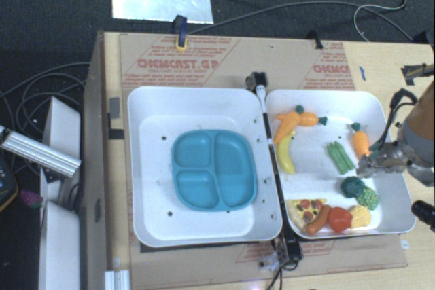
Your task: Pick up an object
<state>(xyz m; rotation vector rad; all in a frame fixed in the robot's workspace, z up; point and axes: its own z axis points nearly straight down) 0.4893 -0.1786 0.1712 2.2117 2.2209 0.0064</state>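
Observation:
The right white bin (326, 97) holds toy foods. Two orange carrots (297, 120) lie at its back, with a yellow banana (284, 153) just below them. A bunch of green beans (339, 156) lies in the middle and a small carrot (360, 142) to its right. A dark green broccoli (352, 187) and a lighter green piece (369, 198) sit at the right. A pizza slice (307, 207), a sausage (319, 219), a tomato (340, 219) and a yellow piece (360, 215) line the front. My gripper (369, 166) hangs low between the small carrot and the broccoli.
The left white bin (197, 95) holds a blue divided plate (214, 170). A black clamp (258, 83) sits where the two bins meet at the back. The arm's grey body (418, 139) covers the right bin's right rim.

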